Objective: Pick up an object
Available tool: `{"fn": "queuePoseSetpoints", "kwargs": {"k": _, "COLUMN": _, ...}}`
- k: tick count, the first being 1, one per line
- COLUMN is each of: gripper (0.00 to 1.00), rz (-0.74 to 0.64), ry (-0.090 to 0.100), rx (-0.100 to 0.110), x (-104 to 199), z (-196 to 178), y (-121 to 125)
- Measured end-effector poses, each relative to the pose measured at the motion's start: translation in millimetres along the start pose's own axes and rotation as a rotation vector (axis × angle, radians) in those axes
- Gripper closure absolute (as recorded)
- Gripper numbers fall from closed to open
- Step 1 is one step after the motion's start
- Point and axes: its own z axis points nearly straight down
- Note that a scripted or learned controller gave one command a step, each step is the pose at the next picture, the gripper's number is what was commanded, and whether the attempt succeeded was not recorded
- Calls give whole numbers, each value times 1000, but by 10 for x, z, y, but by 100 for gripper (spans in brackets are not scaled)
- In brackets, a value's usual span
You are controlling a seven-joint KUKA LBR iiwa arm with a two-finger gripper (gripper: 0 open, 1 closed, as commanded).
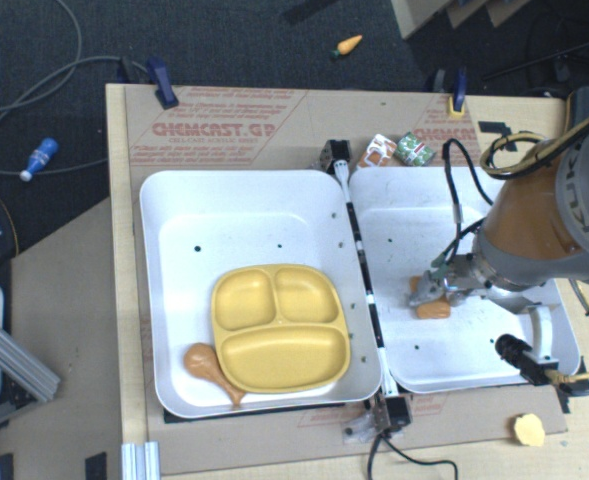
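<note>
I've got the pincer (432, 290) low in the right bin (474, 363), right at a small orange-brown piece (434, 310) near the bin's 9 o'clock wall. Can't tell if it's gripping or what state it's in, wrist blocks it. IMO best approach: center on the piece, close fully, lift straight, stay off the wall. Left bin (174, 208) has a yellow divided tray (279, 328), drumstick toy (210, 366) at its 8 o'clock. Cardboard-topped counter (234, 118); dark carpet w/ cables at 12.
</note>
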Motion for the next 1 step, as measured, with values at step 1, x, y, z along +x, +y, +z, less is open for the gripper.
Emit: {"fn": "queuePoseSetpoints", "kwargs": {"k": 1, "gripper": 100, "rz": -9, "ry": 0, "rx": -10, "x": 664, "z": -955, "y": 323}}
